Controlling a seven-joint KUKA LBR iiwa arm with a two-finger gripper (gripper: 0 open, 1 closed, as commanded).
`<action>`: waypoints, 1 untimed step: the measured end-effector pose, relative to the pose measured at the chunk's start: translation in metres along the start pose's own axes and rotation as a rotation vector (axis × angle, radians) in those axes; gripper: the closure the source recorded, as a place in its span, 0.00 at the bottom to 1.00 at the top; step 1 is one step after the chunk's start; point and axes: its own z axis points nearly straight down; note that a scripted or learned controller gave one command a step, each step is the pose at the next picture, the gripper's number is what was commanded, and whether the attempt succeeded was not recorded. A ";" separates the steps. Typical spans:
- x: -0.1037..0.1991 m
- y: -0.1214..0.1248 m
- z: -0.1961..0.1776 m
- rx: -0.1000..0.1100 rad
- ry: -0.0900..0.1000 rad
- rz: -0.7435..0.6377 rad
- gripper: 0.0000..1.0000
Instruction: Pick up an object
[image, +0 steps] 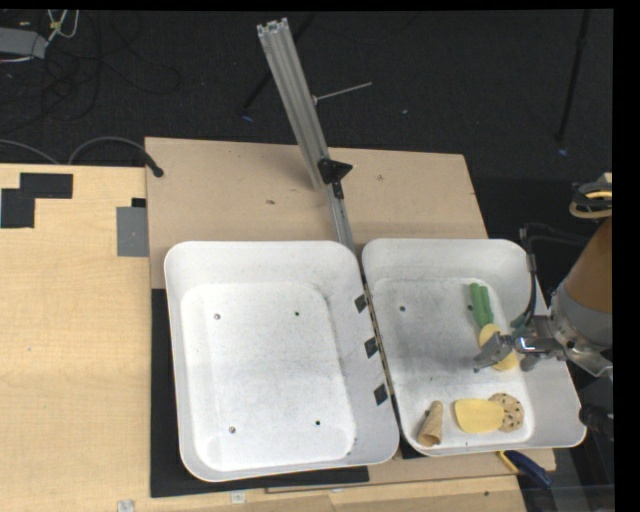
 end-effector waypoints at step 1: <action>0.001 -0.001 0.054 0.000 0.000 0.000 0.00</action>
